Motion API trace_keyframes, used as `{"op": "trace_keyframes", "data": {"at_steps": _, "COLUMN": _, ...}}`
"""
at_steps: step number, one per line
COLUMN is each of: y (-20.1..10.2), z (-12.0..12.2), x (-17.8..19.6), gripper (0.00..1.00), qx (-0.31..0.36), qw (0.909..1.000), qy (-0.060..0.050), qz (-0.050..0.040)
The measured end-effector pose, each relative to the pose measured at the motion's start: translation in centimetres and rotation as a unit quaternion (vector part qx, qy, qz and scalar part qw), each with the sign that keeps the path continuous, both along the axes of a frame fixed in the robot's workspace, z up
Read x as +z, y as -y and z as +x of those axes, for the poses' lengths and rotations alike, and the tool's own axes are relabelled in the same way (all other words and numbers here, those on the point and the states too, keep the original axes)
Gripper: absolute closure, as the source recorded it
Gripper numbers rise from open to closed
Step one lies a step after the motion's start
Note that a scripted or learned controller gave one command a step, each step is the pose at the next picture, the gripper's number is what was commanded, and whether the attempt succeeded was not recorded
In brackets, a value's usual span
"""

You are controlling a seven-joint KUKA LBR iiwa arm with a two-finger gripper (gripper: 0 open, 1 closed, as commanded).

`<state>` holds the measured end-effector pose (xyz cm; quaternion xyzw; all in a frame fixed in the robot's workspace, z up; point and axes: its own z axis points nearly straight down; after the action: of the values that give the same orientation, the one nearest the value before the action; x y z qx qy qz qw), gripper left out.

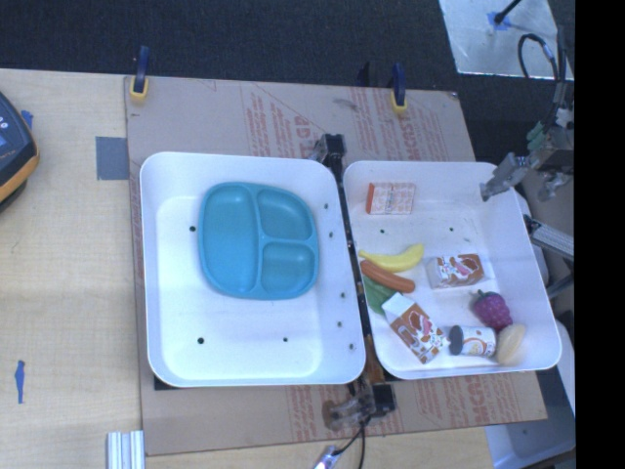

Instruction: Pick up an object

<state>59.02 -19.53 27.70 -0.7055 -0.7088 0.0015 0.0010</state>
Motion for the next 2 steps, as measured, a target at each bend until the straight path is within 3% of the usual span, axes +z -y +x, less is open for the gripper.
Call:
{"op": "trace_keyframes", "data": {"at_steps": 1, "y": -5.9, "z": -0.2, "x": -8.2, "gripper": 0.00, "qx": 0.001, "qw": 1.0000, "qy": -0.001, "qz": 0.0001}}
{"op": "trace_keyframes", "data": {"at_steps": 2, "y": -6.8, "z": -3.0, "x": -16.5, "gripper": 0.00, "qx": 0.000, "qw": 1.0000, "qy": 0.007, "qz": -0.0026}}
